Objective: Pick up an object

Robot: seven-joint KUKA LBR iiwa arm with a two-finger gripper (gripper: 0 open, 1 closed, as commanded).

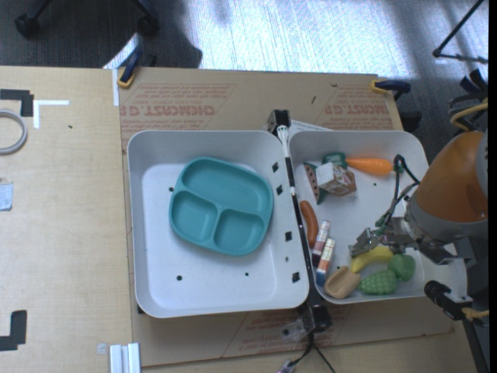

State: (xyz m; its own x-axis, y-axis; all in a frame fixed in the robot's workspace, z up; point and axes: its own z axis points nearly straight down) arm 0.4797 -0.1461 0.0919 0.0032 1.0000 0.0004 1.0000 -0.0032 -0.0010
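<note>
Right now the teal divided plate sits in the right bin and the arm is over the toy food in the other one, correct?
Not quite. The camera view shows the teal divided plate in the left bin, not the right. The arm is over the toy food in the other one, the right bin, near the banana.

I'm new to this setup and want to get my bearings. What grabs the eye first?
A teal divided plate lies alone in the left bin. The right bin is crowded with toy food: a carrot at the back, a banana near the front. The claw sits low over the banana.
</note>
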